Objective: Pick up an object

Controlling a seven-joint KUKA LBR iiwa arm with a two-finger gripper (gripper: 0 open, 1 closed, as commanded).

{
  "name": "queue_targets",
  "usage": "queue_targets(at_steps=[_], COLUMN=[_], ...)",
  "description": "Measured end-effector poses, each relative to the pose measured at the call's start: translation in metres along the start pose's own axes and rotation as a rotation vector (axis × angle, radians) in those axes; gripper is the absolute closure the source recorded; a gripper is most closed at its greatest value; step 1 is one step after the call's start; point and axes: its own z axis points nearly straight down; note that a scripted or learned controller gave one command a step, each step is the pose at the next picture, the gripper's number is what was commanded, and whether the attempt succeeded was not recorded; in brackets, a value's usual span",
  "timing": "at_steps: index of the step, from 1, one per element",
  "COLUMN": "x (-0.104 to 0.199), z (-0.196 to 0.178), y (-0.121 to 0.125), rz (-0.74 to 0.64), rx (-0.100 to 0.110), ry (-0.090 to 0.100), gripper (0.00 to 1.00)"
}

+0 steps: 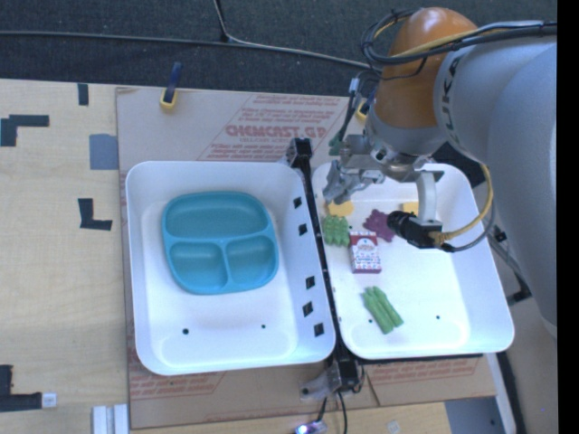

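Observation:
The right bin [470,324] holds several small objects: a green block-like piece [336,231], a yellow piece [339,209] just above it, a purple piece [380,223], a red and white carton [365,252] and a green bundle [383,309]. My gripper [341,186] hangs over the bin's upper left part, just above the yellow piece. The fingers point down and I see nothing held between them.
The left bin [145,242] carries a blue divided plate [220,241]. A black divider [312,242] with clips runs between the bins. A yellow clamp [169,98] sits on the cardboard behind. The grey arm [507,134] covers the right bin's upper right.

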Motion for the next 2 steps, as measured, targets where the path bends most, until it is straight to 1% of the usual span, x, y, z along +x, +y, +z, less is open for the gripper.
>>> queue_targets(at_steps=[2], x=[0.101], z=[-0.013], y=[0.028], rz=[-0.002], rx=[-0.002], ry=[0.002], gripper=[1.00])
